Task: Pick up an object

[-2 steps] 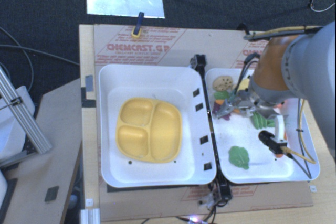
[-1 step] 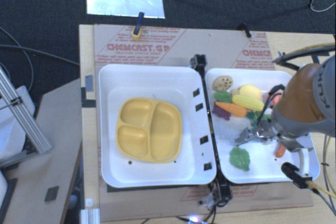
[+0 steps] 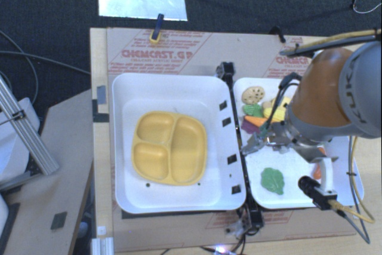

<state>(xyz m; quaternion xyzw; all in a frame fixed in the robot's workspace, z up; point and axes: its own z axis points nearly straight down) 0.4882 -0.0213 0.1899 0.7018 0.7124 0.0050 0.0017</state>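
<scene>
Several toys (image 3: 255,109) crowd beside my claw (image 3: 255,143) | can't tell its opening | I might nudge neighbours, grab nothing

Grey arm (image 3: 358,86), orange band, black cables

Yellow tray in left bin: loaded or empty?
Empty. The yellow tray lies flat in the left bin; all its compartments show bare yellow.
</scene>
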